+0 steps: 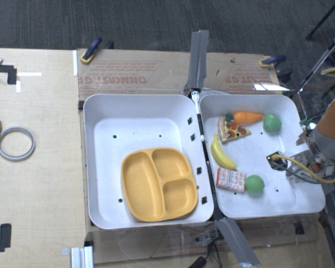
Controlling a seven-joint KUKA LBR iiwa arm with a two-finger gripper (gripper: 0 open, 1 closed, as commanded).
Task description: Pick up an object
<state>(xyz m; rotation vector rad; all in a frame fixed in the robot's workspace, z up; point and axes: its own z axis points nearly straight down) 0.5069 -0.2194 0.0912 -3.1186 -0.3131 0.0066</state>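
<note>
yellow divided plate (159, 184) sits closest to us, at six o'clock in the left bin (95, 149), untouched. over to the right bin (293, 108): carrot (248, 116) at twelve o'clock, pizza slice toy (232, 130) just below it, one green ball (272, 122) at one o'clock, banana (222, 154) along the nine o'clock side, a small red-and-white box (230, 180) at seven with a second green ball (254, 184) just beside it. gripper (278, 161) comes in from three o'clock, low over bare bin floor, and nothing sits between its fingers. so the pick looks not yet made; every candidate lies on the floor, nearest being that second ball at its seven o'clock. jaws: honestly cannot tell, the tip is small, dark and tangled with a yellow cable (307, 171). the arm's upper part is cut off at the edge.
</note>
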